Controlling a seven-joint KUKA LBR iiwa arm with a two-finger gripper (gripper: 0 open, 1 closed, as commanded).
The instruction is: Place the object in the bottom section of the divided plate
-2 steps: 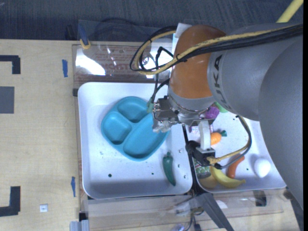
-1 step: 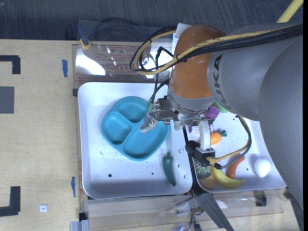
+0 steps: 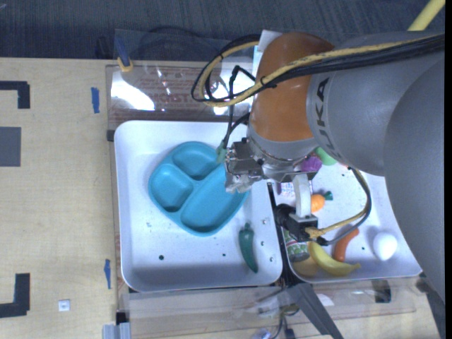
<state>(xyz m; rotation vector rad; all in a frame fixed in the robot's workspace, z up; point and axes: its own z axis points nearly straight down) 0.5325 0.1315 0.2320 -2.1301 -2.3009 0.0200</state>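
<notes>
So from the overhead camera view we're looking at the divided plate (image 3: 194, 189), the teal one, sitting in the left bin (image 3: 141, 246) a bit tilted, with its big section running along the lower right side toward the bin's divider. The gripper (image 3: 239, 171) hangs right over the plate's right rim, basically above that big section. We honestly can't tell what the gripper is doing at its tip, or whether anything is in it, since the wrist blocks the view.

The only loose thing we can spot in the left bin is the green pepper (image 3: 248, 247), lying just below and slightly right of the plate, near the bin's lower right corner. Its long axis runs roughly top to bottom in the view. If that's the object, it sits below the gripper, close by, so our guess is a short drop toward the lower edge. The right bin (image 3: 395, 260) has a banana (image 3: 325, 260), an egg (image 3: 385, 246) and other bits.
</notes>
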